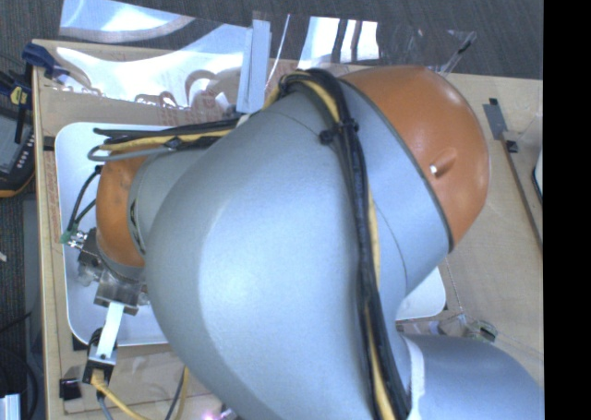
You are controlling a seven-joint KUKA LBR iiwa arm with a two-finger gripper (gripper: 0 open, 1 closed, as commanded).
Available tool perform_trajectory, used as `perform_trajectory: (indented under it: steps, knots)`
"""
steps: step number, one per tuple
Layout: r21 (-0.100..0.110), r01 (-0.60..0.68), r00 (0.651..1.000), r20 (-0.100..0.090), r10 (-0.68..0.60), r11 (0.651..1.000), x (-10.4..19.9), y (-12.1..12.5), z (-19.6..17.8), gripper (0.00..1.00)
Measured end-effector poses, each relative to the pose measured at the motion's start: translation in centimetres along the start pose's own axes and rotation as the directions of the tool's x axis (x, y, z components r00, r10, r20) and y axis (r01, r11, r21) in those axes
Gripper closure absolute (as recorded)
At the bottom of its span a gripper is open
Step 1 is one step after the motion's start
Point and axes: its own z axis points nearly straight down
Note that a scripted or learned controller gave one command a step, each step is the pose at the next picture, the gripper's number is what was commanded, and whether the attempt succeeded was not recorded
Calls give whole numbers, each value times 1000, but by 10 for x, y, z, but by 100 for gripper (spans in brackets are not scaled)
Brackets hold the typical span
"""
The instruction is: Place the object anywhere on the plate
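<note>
Camera view: arm body blocks most of both bins

The arm (295, 252) is seen stretched across the counter (512, 215), its grey shell and orange band covering nearly everything. The object and the plate cannot be made out, so their look and position relative to the claw cannot be told. The claw's state cannot be told either. A strip of the left white bin (69, 224) is exposed along its left rim, beside the wrist hardware.
</note>
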Motion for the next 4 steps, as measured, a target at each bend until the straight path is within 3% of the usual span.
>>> perform_trajectory:
  steps: [1, 2, 3, 4]
  knots:
    - [-3, -613, 790, -7, 613, 790, -7, 8, -98, 0]
    - [1, -624, 781, 1, 624, 781, -6, 30, -24, 0]
    - [0, -551, 835, -6, 551, 835, 15, 144, -101, 0]
    - [-3, -536, 844, -7, 536, 844, 69, 143, -74, 0]
